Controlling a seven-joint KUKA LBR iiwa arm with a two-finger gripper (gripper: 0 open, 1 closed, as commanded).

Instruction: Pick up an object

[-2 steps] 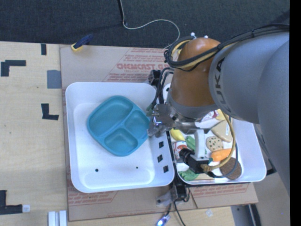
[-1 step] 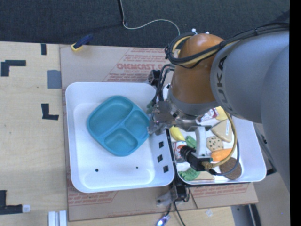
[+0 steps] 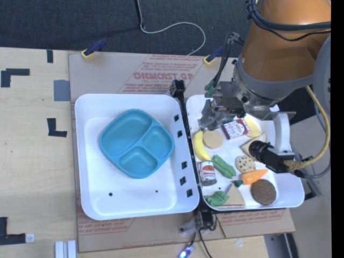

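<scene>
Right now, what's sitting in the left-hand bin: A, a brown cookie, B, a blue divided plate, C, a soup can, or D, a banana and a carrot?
B: the blue divided plate lies in the left bin, while the toy food lies in the right bin.

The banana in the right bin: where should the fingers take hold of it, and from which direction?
Probably across the banana's middle, coming straight down. It lies flat, curved along the bin's left wall, with a round cookie close on its other side, so the narrow width is the easiest span, though clearance looks tight.
</scene>
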